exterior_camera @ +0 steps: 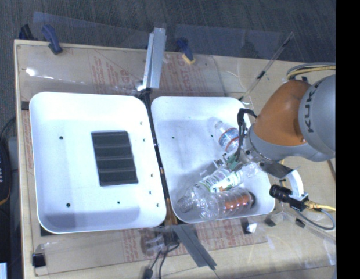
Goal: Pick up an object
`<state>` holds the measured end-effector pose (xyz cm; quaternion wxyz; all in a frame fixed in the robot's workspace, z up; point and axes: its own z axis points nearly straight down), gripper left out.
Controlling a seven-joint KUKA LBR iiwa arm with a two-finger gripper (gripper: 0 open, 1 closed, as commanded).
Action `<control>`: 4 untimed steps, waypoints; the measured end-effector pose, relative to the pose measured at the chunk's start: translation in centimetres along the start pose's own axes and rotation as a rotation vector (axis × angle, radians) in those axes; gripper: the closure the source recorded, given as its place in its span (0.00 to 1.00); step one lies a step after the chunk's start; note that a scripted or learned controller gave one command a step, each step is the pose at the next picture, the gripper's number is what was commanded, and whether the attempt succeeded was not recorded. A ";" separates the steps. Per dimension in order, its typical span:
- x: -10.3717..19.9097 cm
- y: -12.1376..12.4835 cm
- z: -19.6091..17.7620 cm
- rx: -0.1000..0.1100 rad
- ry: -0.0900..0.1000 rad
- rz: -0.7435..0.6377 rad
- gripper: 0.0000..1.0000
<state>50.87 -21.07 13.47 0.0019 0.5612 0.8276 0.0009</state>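
Bottles fill the near right corner of the right bin: several clear plastic ones lying on their sides in a loose heap. One with a green-and-white label lies slantwise across the middle of the heap, its body crinkled and see-through. Just below it, a bottle with a copper-brown label rests close to the bin's front wall. A third, with a blue-and-white label, lies farther back, near the bin's right side.

The arm leans in over the right rim, its orange band above the heap. The gripper is down among the bottles, next to the upper end of the green-labelled one; whether it is open, closed or gripping cannot be told from here.

The left bin holds a dark ribbed rectangular block, lying flat near its middle.
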 end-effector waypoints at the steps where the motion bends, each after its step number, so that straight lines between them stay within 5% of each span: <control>1: 0.8 -1.6 3.5 -0.025 -0.020 -0.134 0.00; 2: 1.0 -1.7 2.5 -0.017 -0.011 -0.142 1.00; 3: 2.6 6.1 -5.0 0.002 0.001 -0.277 1.00; 4: 7.1 6.6 -5.4 0.006 0.004 -0.177 1.00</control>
